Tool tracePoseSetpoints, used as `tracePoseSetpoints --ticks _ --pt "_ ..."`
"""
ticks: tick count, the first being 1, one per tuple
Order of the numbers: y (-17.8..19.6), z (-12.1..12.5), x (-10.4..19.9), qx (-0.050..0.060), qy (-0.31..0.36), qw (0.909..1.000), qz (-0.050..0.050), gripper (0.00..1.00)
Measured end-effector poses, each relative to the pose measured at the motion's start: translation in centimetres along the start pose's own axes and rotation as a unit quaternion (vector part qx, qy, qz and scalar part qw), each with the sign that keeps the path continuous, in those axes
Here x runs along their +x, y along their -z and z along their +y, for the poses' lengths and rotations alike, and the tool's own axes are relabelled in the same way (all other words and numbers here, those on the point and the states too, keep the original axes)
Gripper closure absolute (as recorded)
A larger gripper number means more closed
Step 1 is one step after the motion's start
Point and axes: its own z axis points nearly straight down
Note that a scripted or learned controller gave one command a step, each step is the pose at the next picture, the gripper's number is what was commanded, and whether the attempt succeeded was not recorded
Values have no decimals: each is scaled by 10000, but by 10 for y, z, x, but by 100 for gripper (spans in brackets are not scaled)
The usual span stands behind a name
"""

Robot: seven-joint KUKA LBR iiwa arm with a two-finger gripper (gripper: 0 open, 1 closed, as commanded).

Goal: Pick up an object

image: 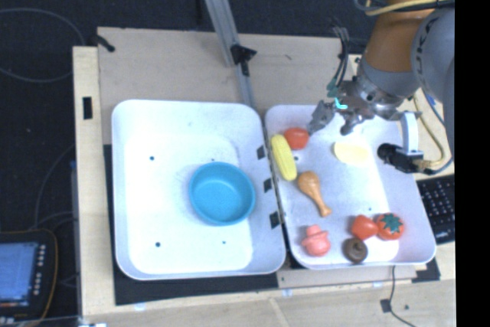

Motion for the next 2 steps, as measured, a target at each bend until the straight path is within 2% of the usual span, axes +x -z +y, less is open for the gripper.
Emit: tracePoseSetpoints --ticks 1,2 --pt "4 2 0 -38 3 10000 -3 0" --pt "-50 -8 2 -14 -30 10000 -22 0"
